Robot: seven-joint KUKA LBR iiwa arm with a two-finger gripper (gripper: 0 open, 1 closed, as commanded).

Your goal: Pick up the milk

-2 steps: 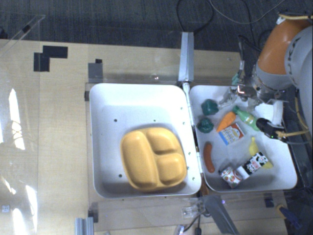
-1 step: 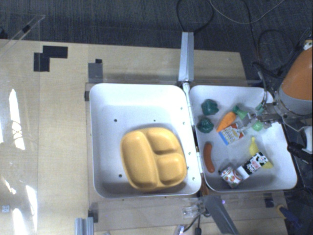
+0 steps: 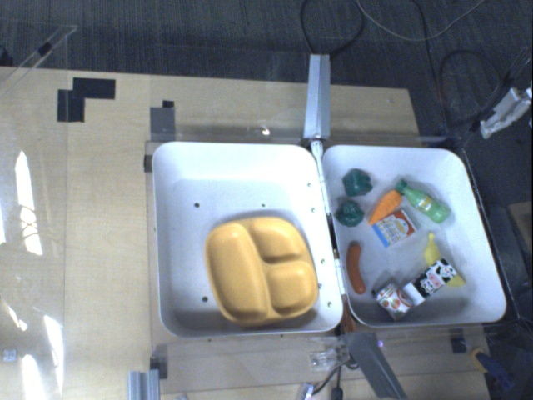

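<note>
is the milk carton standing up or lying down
Lying down: the small white, black-spotted milk carton rests on its side on the right white bin's floor, near the front.

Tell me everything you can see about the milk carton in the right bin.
The milk carton is a small toy carton, white with black cow-like patches and a bit of yellow at its right end. It lies on its side near the front of the right bin, tilted diagonally. Its left end sits against a small can, and a yellow banana lies just behind it. It looks like plastic. Any print is too small to read.
</note>
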